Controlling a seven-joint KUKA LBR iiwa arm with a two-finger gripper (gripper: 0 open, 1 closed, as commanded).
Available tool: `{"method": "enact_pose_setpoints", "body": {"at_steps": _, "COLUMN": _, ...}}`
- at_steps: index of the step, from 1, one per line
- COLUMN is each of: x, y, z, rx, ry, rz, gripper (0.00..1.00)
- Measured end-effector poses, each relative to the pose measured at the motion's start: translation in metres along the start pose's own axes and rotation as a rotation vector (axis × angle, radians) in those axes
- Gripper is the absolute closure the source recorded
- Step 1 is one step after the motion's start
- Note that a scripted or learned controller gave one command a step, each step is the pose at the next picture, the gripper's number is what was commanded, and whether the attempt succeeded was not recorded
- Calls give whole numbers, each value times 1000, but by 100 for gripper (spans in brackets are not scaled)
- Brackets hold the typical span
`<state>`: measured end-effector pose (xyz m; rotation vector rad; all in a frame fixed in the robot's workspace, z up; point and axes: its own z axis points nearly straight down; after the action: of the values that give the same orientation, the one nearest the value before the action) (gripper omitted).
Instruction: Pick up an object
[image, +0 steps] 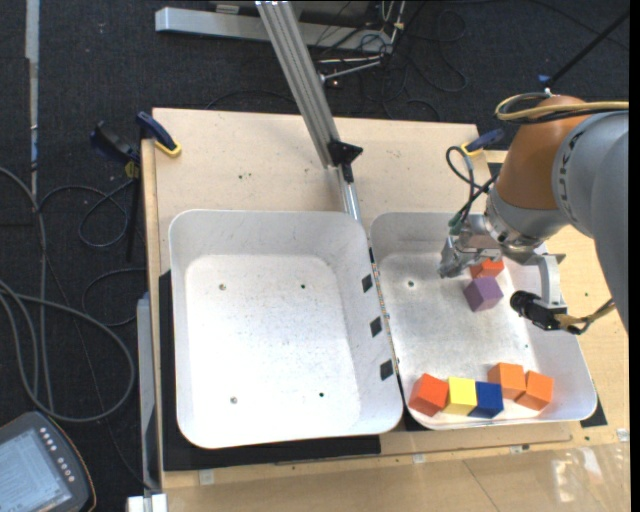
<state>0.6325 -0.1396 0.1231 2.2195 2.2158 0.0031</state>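
Grey arm (580, 170), orange band above the wrist, reaches in from the right over the right bin (400, 262). Gripper (462, 256) sits low in that bin's upper part; finger state cannot be told. Small orange block (489, 267) lies just beside the gripper, purple block (483, 292) directly below it. Along the bin's lower wall: orange cube (429, 393), yellow cube (461, 393), blue cube (489, 398), two orange cubes (522, 384), closely packed. Left bin (190, 330) adjoins on the bench (240, 160).
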Motion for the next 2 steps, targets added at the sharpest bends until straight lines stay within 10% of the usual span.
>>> {"method": "enact_pose_setpoints", "body": {"at_steps": 2, "x": -4, "y": 1, "z": -128, "rx": -4, "ry": 0, "rz": -4, "gripper": 100}}
